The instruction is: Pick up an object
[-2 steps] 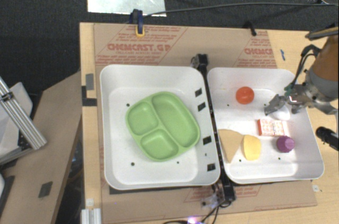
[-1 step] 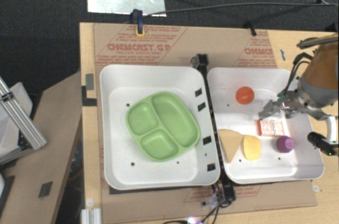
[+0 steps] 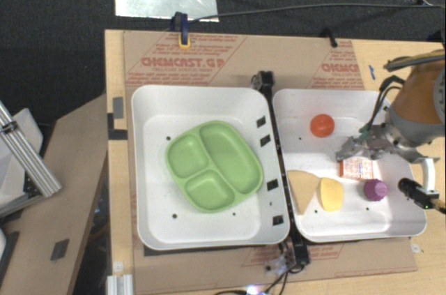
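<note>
Gripper hung low in right bin, just over the red-and-white packet; finger state unreadable. Orange ball sat apart; purple piece lay beside the packet.

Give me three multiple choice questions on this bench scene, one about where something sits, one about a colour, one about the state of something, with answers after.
1. Where does the green divided plate lie?
A. Left bin
B. Right bin
C. On the cardboard outside the bins

2. What colour is the small ball in the right bin?
A. Blue
B. Orange
C. White

3. How does the red-and-white packet lie?
A. Standing on the green plate
B. Flat on the bin floor under the hand
C. Hanging over the bin's rim

Answers: 1 A, it fills the middle of the left bin. 2 B, it is plainly orange. 3 B, it lies flat just below the hand.
</note>
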Action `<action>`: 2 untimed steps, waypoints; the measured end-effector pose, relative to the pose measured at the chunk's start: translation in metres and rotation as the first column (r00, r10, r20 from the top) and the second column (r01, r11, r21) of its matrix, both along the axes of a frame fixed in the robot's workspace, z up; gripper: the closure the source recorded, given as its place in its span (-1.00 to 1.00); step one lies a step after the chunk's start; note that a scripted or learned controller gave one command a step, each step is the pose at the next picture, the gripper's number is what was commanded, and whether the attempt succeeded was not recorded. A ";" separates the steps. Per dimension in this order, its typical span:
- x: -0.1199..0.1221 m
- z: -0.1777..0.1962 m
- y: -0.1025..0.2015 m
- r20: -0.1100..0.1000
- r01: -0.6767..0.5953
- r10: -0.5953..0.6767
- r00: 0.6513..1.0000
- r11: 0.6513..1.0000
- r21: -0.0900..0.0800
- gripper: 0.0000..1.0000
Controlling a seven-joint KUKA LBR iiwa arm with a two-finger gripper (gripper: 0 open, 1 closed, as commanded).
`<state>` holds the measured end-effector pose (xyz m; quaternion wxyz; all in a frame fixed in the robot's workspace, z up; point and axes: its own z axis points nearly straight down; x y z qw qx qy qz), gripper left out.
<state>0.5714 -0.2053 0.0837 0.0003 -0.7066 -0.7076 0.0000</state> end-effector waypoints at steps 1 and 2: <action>0.001 0.012 0.000 0.005 0.000 0.000 1.000 1.000 -0.002 1.00; 0.009 0.057 0.001 0.007 -0.003 0.003 1.000 1.000 -0.002 1.00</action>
